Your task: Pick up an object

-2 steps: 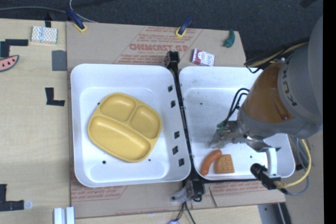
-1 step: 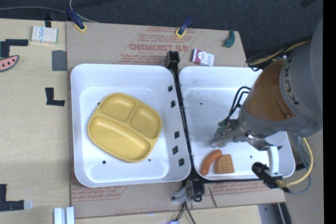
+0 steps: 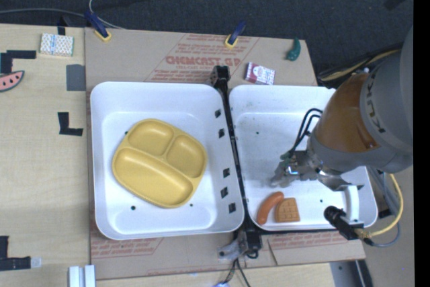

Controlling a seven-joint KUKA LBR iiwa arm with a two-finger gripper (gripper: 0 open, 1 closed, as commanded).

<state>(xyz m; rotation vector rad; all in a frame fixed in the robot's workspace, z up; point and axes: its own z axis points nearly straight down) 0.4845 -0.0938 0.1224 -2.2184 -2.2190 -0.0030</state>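
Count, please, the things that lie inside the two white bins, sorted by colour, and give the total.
Yellow: 1, the divided plate in the left bin.
Orange-red: 1, the sausage in the right bin.
Orange-brown: 1, the waffle piece, right beside the sausage.
Total: 3

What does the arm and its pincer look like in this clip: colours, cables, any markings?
The arm is bulky, grey and rounded, with a broad orange band above the wrist. Black cables loop from the wrist down to the small metallic grey pincer. Dark lettering on the grey shell is partly cut off and unreadable.
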